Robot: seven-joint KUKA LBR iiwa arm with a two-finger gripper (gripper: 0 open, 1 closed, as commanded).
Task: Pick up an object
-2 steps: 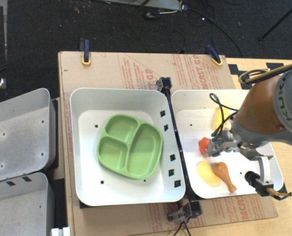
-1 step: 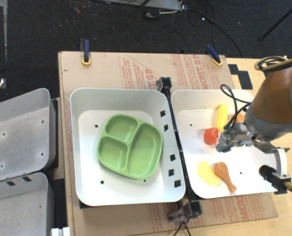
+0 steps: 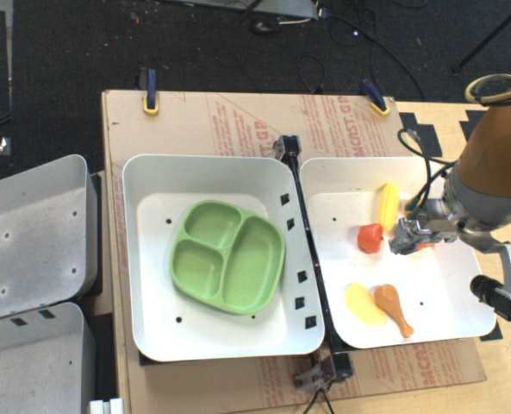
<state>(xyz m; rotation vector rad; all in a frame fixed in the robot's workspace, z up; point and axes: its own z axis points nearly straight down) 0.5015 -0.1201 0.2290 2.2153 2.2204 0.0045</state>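
Note:
In the right bin (image 3: 462,317) lie a yellow banana-like piece (image 3: 388,203), a small red object (image 3: 370,238), a pale yellow piece (image 3: 362,304) and an orange-brown drumstick shape (image 3: 394,308). My gripper (image 3: 408,236) hangs low over the bin just right of the red object and below the banana piece, reaching in from the right. I see nothing between its fingers. A green divided plate (image 3: 227,256) rests in the left bin (image 3: 152,317).
The two white bins sit side by side on a cardboard-covered bench, with a black divider (image 3: 305,248) between them. Blue and yellow clamps (image 3: 150,91) hold the board's far edge. Grey trays (image 3: 31,231) stand at the left. Cables cross the floor behind.

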